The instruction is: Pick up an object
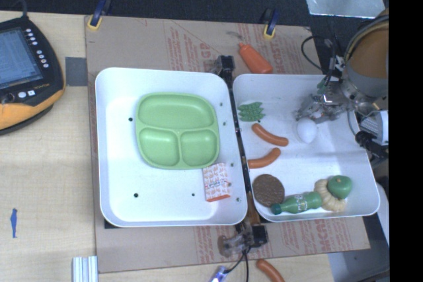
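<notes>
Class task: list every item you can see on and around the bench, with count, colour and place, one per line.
Bins: two, white, side by side on the bench.
Divided plate: one, green, left bin.
Small packet: one, white and red, left bin.
Sausages: two, orange, right bin.
Egg: one, white, right bin.
Patty: one, brown, right bin.
Bottle: one, green, right bin.
Leafy piece: one, green, right bin.
Carrot: one, orange, behind the bins.
Handheld pendant: one, black and orange, far left.
Gripper: one, grey, above the egg.

Fixed overhead cam, slanted, both bins [106, 142].
</notes>
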`<control>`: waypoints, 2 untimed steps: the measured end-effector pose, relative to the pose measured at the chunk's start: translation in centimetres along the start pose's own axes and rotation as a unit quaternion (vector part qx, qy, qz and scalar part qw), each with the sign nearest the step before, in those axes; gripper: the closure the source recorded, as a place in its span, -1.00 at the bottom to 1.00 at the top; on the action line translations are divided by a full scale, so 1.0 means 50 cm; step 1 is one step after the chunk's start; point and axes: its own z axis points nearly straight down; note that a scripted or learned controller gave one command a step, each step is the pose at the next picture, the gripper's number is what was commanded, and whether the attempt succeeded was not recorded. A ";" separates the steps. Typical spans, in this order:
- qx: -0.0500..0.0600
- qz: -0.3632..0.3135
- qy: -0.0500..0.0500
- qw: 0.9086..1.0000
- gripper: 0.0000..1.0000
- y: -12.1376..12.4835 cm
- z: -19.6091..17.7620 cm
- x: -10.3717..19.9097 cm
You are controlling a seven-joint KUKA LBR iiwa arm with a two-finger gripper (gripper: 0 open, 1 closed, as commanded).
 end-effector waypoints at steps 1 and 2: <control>0.000 0.000 0.001 1.000 -1.00 0.058 0.023 0.000; 0.001 -0.001 0.000 1.000 -1.00 0.054 0.023 0.079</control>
